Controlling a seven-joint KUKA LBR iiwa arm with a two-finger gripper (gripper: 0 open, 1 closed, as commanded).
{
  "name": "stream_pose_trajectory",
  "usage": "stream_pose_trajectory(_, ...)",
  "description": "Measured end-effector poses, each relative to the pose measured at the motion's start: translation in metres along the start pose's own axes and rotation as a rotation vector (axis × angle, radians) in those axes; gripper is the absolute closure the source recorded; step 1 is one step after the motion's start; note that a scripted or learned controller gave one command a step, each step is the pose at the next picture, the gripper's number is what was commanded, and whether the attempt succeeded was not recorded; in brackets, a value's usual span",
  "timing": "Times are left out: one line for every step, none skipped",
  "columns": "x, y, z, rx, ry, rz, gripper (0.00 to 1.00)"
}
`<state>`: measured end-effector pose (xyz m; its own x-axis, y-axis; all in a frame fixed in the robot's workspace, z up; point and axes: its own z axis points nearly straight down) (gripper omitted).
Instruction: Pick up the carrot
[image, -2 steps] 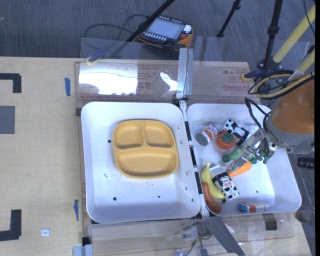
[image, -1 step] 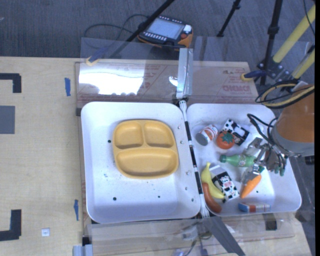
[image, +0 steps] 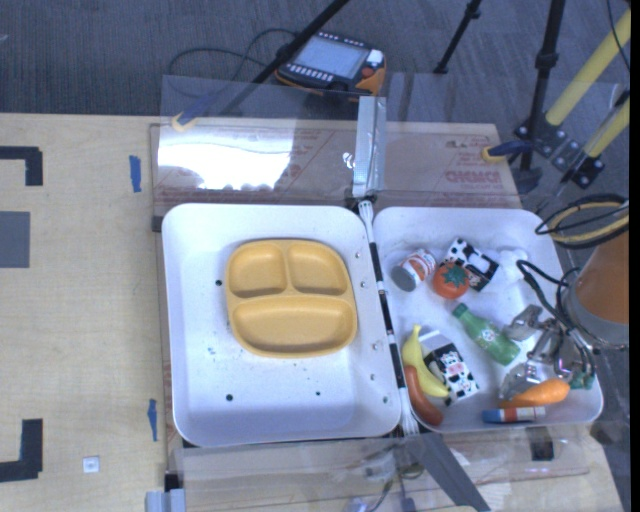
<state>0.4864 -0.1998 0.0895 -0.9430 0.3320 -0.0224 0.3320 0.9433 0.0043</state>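
The carrot (image: 543, 392) lay near the right bin's (image: 500, 225) front right corner, touching the gripper (image: 535, 372) above it; whether the fingers were open or held it could not be told. It looked light, stiff and smooth, best grasped across its middle. The crowded bin floor left little room beside the marker (image: 510, 412).

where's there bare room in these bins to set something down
Left bin: bare floor all round the yellow plate, widest in front of it. Right bin: crowded; the banana, green bottle and carrot fill its front, with the pincer there.
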Motion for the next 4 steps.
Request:
stream_pose_trajectory(0.0, 0.0, -0.009, -0.001, 0.0, 0.002, 1.0)
stream_pose_trajectory(-0.005, 0.001, -0.014, -0.001, -0.017, 0.001, 0.0)
stream_pose_trajectory(0.019, 0.043, 0.002, 0.005, 0.012, 0.433, 0.0)
stream_pose_trajectory(0.018, 0.044, -0.008, 0.004, 0.009, 0.434, 1.0)
